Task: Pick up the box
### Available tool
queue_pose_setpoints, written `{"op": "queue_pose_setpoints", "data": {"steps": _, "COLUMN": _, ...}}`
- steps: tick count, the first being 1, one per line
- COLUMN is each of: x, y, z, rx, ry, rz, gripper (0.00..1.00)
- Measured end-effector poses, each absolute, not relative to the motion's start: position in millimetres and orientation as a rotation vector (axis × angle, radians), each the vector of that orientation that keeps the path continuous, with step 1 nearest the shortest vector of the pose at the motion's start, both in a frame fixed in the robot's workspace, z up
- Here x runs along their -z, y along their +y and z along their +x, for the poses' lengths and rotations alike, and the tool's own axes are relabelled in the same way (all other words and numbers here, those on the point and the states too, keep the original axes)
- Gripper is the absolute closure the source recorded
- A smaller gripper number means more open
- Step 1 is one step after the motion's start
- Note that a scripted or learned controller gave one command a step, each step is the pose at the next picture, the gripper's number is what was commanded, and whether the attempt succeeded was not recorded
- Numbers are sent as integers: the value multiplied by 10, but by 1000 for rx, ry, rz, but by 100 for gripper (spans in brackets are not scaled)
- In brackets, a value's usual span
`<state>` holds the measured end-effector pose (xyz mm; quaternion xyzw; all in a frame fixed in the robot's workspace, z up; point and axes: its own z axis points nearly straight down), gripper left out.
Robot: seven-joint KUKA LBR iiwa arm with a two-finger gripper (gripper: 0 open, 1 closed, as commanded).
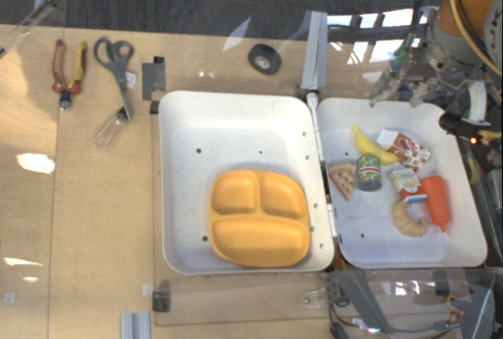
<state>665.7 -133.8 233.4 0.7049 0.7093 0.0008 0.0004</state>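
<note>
Far to the left of the pincer, on the bare bench, lie red-handled pliers [63, 71] and scissors [116, 70], with a roll of black tape [265, 58] nearer; none of these bears on the job. The left bin [185, 172] holds a yellow divided tray [259, 217], well clear of the arm. The right bin [464, 251] carries the toys, crowded together: a pizza slice [343, 180], a green can [368, 172], a banana [371, 145], a croissant [410, 218], an orange bottle [437, 200]. The box [405, 147], white and red, lies below and a little left of the pincer [409, 82], touching the banana's tip, which may hinder a clean grasp. The pincer hangs over the bin's far rim; whether it is wide or narrow I cannot tell.
</note>
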Motion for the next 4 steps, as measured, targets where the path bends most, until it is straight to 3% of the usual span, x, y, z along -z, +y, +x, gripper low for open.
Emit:
{"op": "queue_pose_setpoints", "data": {"steps": 2, "x": -886, "y": -1996, "z": 5458, "rx": -8, "ry": 2300, "rz": 2123, "gripper": 0}}
{"op": "queue_pose_setpoints", "data": {"steps": 3, "x": -1011, "y": -1994, "z": 5496, "rx": -15, "ry": 2296, "rz": 2114, "gripper": 100}}
{"op": "queue_pose_setpoints", "data": {"steps": 4, "x": -2013, "y": -809, "z": 5986, "rx": -8, "ry": 2185, "rz": 2251, "gripper": 100}}
